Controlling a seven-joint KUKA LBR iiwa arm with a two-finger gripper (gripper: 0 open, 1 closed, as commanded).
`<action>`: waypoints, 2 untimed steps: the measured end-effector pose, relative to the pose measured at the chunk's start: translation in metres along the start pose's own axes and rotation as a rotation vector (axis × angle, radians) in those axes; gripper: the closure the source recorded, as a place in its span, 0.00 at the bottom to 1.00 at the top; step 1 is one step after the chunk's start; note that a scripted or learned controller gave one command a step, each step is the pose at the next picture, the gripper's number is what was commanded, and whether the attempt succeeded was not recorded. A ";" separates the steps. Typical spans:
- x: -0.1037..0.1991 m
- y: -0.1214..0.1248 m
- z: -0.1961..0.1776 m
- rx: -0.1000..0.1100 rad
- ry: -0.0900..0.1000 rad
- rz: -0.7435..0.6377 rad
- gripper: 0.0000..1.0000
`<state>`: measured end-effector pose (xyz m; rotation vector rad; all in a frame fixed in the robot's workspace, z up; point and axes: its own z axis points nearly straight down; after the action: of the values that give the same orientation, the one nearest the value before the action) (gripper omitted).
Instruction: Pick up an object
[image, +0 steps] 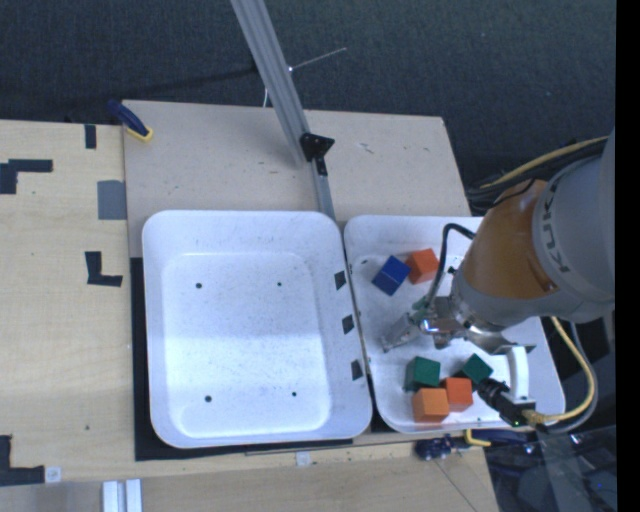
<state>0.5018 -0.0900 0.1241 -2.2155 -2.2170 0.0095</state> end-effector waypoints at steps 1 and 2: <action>0.000 -0.001 0.034 -0.006 -0.001 0.000 0.00; 0.001 -0.001 0.023 -0.004 0.001 -0.002 1.00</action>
<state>0.5007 -0.0886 0.1008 -2.2148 -2.2204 0.0032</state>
